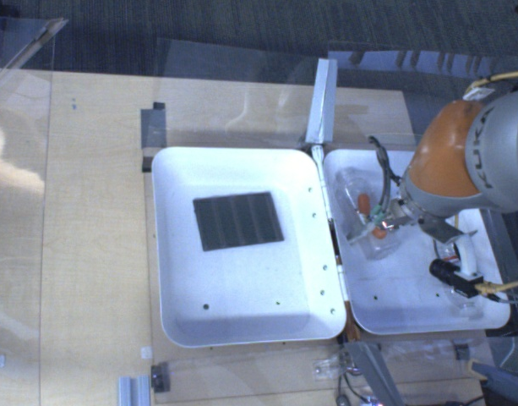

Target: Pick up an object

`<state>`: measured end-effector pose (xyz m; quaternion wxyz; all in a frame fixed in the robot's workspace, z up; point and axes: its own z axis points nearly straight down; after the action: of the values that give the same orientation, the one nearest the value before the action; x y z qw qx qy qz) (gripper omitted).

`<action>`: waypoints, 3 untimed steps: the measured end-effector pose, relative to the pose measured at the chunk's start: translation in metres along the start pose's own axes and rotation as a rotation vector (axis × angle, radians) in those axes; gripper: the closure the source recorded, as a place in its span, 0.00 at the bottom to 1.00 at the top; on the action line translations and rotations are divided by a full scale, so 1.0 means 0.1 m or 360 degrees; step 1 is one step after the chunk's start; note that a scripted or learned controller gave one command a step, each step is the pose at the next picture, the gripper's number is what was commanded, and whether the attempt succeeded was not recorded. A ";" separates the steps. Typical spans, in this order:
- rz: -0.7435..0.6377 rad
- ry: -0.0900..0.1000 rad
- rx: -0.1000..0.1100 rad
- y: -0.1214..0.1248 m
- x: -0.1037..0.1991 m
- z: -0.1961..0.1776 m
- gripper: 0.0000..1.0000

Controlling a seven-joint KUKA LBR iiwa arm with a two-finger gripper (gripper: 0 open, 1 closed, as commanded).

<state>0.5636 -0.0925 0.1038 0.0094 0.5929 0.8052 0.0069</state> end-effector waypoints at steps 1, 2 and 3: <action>0.0034 0.0008 0.0030 0.82 -0.06 -0.80 1.00; 0.0034 0.0007 0.0028 0.82 -0.06 -0.80 0.00; -0.0153 0.0009 0.0025 0.50 -0.21 0.14 0.00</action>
<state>0.6174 -0.0977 0.0912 0.0029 0.5536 0.8328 0.0017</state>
